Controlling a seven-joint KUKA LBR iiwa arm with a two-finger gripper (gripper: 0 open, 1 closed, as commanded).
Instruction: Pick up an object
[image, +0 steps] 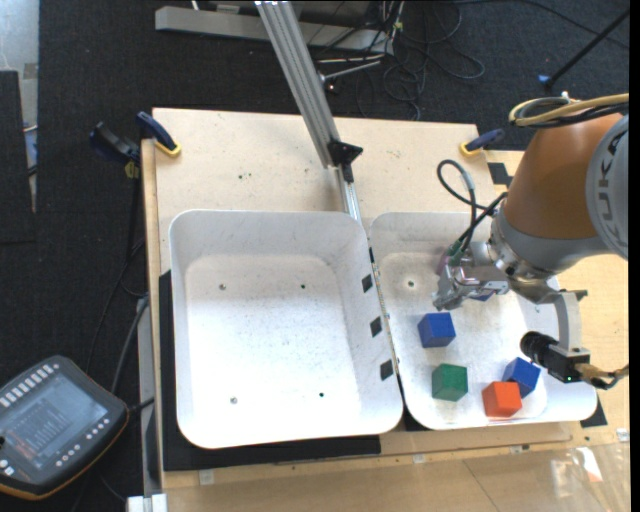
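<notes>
In the right bin (400, 262) lie a blue cube (436, 329), a green cube (450, 381), an orange-red cube (502, 398) and a second blue cube (521, 375) touching the orange-red one. My gripper (452, 291) hangs over the right bin's middle, just above and slightly right of the first blue cube. I see nothing held between its fingers. The grey arm with its orange band (560, 180) covers the bin's far right part.
The left bin (190, 250) sits beside the right one. A slanted metal pole (305, 85) reaches down to the bins' shared far edge. Clamps (155, 135) grip the bench's back corners. A pendant (45, 425) lies at the lower left, off the bench.
</notes>
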